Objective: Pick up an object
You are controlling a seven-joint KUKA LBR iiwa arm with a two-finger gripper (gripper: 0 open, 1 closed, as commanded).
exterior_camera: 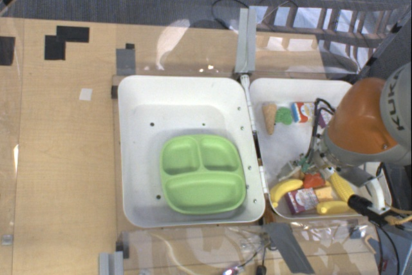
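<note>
My gripper point(309, 167) hangs low in the right bin point(283, 148), under the orange band of the arm point(362, 120). Its tip is down among a cluster of toy foods at the bin's front: a yellow banana point(285, 189), a small red piece point(313, 180), an orange block point(323, 193), a purple packet point(300, 201) and a second yellow banana point(342, 188). Another yellow piece point(333, 207) lies by the front rim. The wrist hides what is directly under the tip.
At the back of the right bin lie a cone with a green scoop point(273, 117) and a small colourful box point(300, 112). The left bin point(138, 138) holds a green divided plate point(202, 172). A metal divider point(245, 48) runs between the bins.
</note>
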